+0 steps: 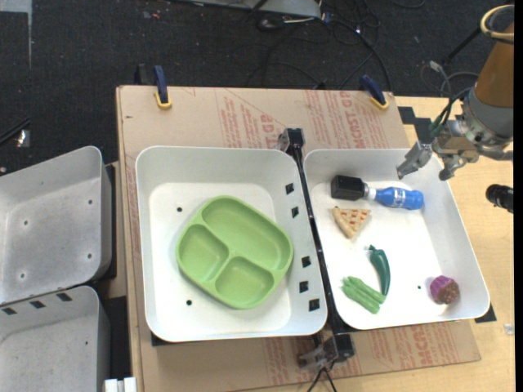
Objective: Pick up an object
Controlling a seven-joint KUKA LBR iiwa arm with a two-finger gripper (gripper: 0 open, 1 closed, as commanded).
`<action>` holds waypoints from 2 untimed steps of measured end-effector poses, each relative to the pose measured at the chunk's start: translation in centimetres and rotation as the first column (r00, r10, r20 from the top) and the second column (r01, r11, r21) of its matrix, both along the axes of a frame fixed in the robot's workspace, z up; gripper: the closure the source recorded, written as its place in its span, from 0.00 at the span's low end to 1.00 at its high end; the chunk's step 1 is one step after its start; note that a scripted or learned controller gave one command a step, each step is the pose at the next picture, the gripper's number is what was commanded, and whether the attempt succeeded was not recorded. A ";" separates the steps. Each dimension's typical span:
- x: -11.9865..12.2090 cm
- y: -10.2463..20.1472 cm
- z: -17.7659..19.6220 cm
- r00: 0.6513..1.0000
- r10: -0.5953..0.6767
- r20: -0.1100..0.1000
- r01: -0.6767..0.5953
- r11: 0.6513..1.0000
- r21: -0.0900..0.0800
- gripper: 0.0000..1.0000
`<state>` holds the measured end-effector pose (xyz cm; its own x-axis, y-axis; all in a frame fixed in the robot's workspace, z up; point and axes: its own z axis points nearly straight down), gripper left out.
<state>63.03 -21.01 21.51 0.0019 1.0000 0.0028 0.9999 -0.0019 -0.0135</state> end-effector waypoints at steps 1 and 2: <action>0.3 0.1 0.9 1.000 0.003 0.014 -0.003 1.000 -0.003 0.00; 0.0 -0.2 -5.3 1.000 0.002 0.011 -0.002 1.000 -0.003 0.00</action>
<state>63.05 -21.25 16.22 0.0003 1.0000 -0.0001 1.0000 -0.0003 -0.0022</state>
